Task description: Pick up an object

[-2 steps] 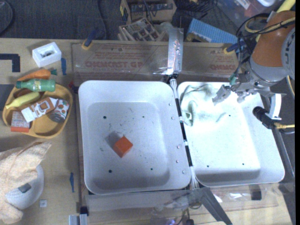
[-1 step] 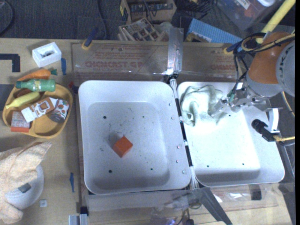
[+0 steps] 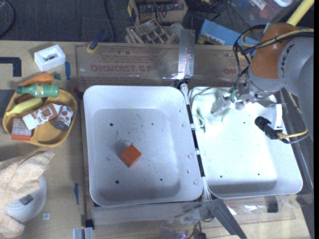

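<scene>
An orange cube [image 3: 130, 155], matte and sharp-edged, lies alone on the speckled floor of the left white bin [image 3: 99, 103], a shallow moulded tray with rounded corners and a scatter of dark flecks. Right of the cube, across the metal seam where the two trays meet, the right white bin [image 3: 249, 168] glares under bright light. Over that bin's far end, well apart from the cube, hangs the grey arm [image 3: 299, 59] with its glossy orange band [image 3: 271, 51], its claw [image 3: 225, 101] low above the tray's upper left corner; whether the claw is apart or together cannot be told. A black cable with a yellow lead [image 3: 271, 128] trails beside the arm. Left of the cube, beyond the tray's rim on the pale wooden tabletop [image 3: 20, 59], a yellow bowl [image 3: 50, 136] holds toy food and packets, with a crumpled beige cloth [image 3: 25, 178] nearer the camera. Beyond the cube, a clear plastic panel [image 3: 134, 63] backs both bins, with clutter and wiring on the dark floor [image 3: 60, 9] behind.
</scene>
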Robot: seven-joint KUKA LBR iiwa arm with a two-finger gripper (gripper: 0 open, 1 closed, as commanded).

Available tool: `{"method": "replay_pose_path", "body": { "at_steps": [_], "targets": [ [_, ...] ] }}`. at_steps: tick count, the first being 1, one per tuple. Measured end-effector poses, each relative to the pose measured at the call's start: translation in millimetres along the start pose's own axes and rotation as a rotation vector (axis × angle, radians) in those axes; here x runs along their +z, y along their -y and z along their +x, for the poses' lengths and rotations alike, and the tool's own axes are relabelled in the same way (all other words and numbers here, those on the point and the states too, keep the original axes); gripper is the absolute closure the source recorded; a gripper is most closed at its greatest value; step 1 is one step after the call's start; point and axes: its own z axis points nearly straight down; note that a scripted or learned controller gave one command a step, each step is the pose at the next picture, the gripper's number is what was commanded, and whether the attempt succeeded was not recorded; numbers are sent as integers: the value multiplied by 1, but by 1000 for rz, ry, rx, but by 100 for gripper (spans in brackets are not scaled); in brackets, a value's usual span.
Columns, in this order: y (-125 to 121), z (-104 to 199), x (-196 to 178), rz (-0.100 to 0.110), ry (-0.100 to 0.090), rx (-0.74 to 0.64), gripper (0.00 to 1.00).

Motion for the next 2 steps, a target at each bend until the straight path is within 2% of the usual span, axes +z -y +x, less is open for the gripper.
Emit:
{"method": "replay_pose_path", "body": {
  "at_steps": [1,2],
  "targets": [
    [9,-48,-66,6,-2,104,0],
    [15,-78,-66,4,0,65,0]
  ]
}}
